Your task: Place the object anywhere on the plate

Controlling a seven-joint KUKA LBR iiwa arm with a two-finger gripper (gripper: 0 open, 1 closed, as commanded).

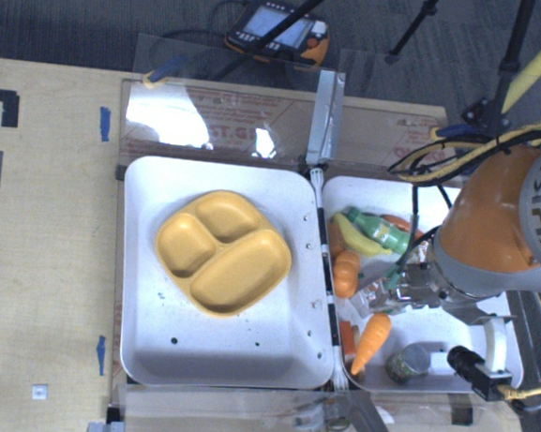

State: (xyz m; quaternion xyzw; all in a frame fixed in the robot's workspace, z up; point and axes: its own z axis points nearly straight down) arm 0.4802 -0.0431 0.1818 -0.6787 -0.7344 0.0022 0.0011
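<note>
The yellow three-compartment plate (223, 251) lies in the middle of the left bin (137, 340) with nothing on it. My gripper (388, 288) hangs low over the right bin (511, 368), near that bin's left side. Just left of it is an orange fruit-like toy (345, 274), and just below it lies an orange carrot (370, 339). Nothing shows clearly between the fingers.
At the back of the right bin lie a green bottle (375, 229) and a yellow banana (347, 234). A grey can (408, 362) sits near the front edge. A thin red piece (346, 336) lies along the divider next to the carrot.
</note>
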